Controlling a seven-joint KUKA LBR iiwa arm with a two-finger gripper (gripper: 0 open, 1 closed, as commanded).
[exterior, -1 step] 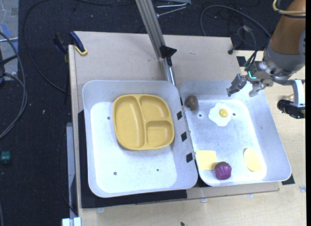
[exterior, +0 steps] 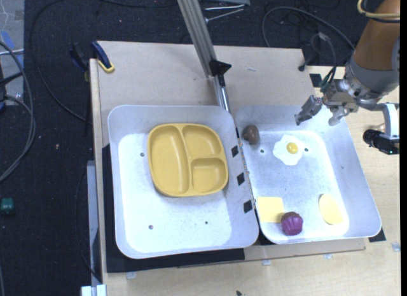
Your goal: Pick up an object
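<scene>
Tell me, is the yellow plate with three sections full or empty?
Empty. The yellow three-section plastic plate shows only bare yellow inside all its sections.

The arm reaches in from the right, orange band above the grey wrist, hand [exterior: 321, 111] with fingers spread, holding nothing

light: even overhead, bright on bench [exterior: 159, 72] | glare: white bins [exterior: 184, 237] washing out a bit, grain showing | shadows: soft, falling close under items | surroundings: floor going v. dark | focus: slightly soft overall, arm [exterior: 375, 40] edges blurring | distortion: none obvious.
</scene>
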